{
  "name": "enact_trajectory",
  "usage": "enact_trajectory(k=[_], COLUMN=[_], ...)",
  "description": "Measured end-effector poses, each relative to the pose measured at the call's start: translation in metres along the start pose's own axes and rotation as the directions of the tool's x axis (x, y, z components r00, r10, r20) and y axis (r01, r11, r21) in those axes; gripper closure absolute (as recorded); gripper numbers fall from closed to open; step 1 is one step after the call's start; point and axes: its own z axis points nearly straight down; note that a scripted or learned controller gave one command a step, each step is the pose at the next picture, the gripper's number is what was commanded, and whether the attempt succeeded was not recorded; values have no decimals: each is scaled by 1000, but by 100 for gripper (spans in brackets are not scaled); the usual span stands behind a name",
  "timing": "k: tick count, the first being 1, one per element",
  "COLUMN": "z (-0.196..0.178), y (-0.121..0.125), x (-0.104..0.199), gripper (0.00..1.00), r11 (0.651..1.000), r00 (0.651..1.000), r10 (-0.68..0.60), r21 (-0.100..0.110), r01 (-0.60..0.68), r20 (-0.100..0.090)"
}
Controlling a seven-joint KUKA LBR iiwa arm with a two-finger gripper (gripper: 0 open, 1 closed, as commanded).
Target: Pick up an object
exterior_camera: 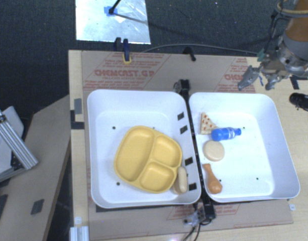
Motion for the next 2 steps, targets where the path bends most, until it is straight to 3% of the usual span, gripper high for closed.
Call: enact_trajectory(k=[1, 2], z=[-8, 33], y=[2, 3], x=[0, 2], gripper=[0, 0], r11=[1000, 1000], r00=[1000, 1000], r10=[-2, -2], r21=[-11, -9], r01=[2, 2], r20=[2, 2])
